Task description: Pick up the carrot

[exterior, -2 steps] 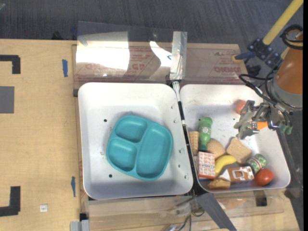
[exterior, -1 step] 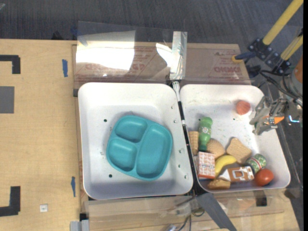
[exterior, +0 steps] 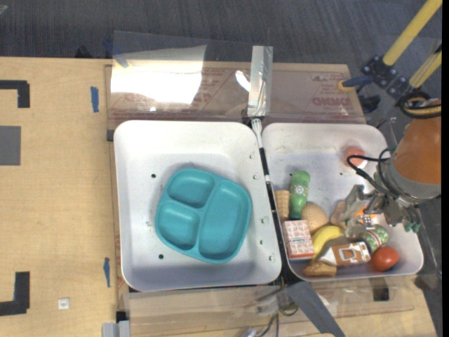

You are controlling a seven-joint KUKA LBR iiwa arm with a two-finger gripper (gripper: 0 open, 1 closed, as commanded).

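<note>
Tool [exterior: 359, 209] over right bin [exterior: 316, 142], carrot unidentifiable

Carrot [exterior: 354, 154], small orange-red piece, lying near the far wall of the right bin [exterior: 316, 137], shape unclear

You see the arm [exterior: 419, 153] entering at the right edge of the frame, its orange band uppermost, wrist pointing down and leftward. The gripper [exterior: 359, 210] sits low, at the frame's lower right.

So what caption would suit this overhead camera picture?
End effector low over toy food in the right bin; teal divided plate in the left bin.
</note>
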